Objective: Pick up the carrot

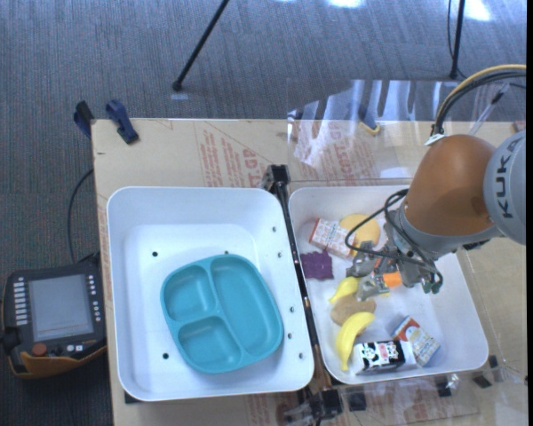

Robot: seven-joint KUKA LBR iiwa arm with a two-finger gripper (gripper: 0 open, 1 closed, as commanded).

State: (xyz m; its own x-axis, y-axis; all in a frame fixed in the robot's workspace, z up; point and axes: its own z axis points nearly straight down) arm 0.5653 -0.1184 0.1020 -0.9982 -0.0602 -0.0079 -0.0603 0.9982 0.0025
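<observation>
The carrot [392, 280] shows as a small orange piece in the middle of the right bin [466, 300], mostly hidden under the arm's wrist. My gripper [393, 276] is lowered straight over it, with the grey and orange arm coming in from the right. The gripper's metal parts sit on both sides of the orange piece. Whether the carrot is gripped cannot be made out.
Close around the carrot lie a banana [351, 335], a small yellow piece [345, 288], a brown biscuit [345, 311], a purple item [317, 264], a yellow round item [362, 229] and several small cartons [379, 355]. The left bin [142, 238] holds a teal divided plate [220, 313].
</observation>
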